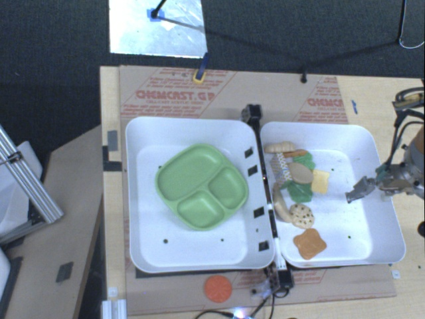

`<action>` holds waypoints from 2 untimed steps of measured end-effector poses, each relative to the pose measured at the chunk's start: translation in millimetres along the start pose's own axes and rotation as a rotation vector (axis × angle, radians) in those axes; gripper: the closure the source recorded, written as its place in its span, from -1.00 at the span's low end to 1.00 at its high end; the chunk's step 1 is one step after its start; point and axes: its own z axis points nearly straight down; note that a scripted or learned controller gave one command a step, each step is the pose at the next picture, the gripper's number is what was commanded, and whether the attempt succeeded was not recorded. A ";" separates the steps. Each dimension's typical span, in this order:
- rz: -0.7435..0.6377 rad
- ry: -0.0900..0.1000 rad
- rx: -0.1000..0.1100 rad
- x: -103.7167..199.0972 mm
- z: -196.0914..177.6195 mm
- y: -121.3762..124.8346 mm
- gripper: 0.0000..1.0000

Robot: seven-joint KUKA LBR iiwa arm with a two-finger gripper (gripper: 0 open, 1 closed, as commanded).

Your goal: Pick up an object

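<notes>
Several toy food pieces lie along the left side of the right bin (372, 244). Among them are a tan bread roll (279, 147), a yellow cheese square (320, 181), a green lettuce leaf (299, 193), a speckled cookie (301, 214) and an orange-brown toast piece (309, 243). My gripper (358, 191) hangs over the right part of this bin, a little to the right of the cheese, with nothing seen in it.
The left bin (146, 244) holds a green divided plate (202, 187). A black-clipped divider (263, 191) runs between the bins. An orange disc (218, 288) lies on the bench in front of the bins. The arm (402, 178) crosses the right bin's right rim.
</notes>
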 end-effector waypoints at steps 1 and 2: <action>-0.003 -0.003 -0.010 0.2 -5.0 2.9 -1.00; -0.002 -0.001 -0.006 3.0 57.5 5.5 -1.00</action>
